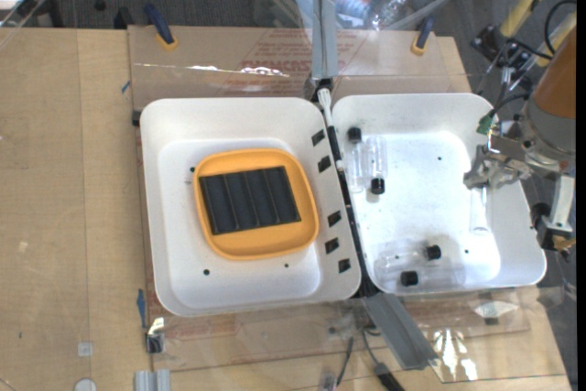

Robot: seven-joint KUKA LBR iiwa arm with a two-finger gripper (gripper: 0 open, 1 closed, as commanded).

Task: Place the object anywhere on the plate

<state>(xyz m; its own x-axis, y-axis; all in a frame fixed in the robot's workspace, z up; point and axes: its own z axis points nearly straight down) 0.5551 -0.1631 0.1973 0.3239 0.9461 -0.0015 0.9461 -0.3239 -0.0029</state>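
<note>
The gripper (483, 177) hangs over the right bin's (513, 266) right edge; whether its jaws are spread I cannot tell. Clear plastic bottles with black caps (371, 168) (hard to make out) lie in that bin. The orange plate (255, 203) sits mid left bin (174, 279).

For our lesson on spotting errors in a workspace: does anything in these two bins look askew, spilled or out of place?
Nothing looks spilled or damaged. The orange plate with its dark ribbed centre lies slightly rotated in the left bin. In the right bin, clear plastic pieces with black caps lie scattered rather than on the plate. The gripper sits at that bin's right side.
</note>
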